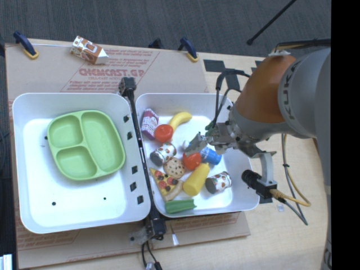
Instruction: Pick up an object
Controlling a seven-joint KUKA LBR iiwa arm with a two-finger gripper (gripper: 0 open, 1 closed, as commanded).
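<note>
While the arm [281, 94] reaches in from the right, pretty much all the clutter sits in the right bin [239, 204], so I'll use the gripper [197, 144] as my landmark and work from the front edge backward.

Nearest the front rim there's a green pepper-looking piece [180, 206], and just behind it a pizza slice [165, 183] with little toppings printed on. To the right of that, a yellow squeeze bottle [196, 179] lies tilted, with a small can [217, 181] just beside it, red and white label. A chocolate chip cookie [175, 167] rests between the pizza and the gripper, and another small can [163, 153] sits to the gripper's left.

Right at the gripper: a red tomato-like ball [192, 160] sits just below the fingertips, round, glossy, plain red. A blue block [212, 155] is just to the right of it. The metal fingers look a bit parted, but I honestly can't tell if they're touching the red ball or clamped on anything, too cluttered there.

Behind the gripper there's a second red round thing [163, 132], a banana [180, 119] and a purple can [149, 122] on its side.

Further left, the other bin [34, 212] carries a green divided plate [85, 144]. At the far back a small carton [87, 49] lies on the cardboard [112, 69].
</note>
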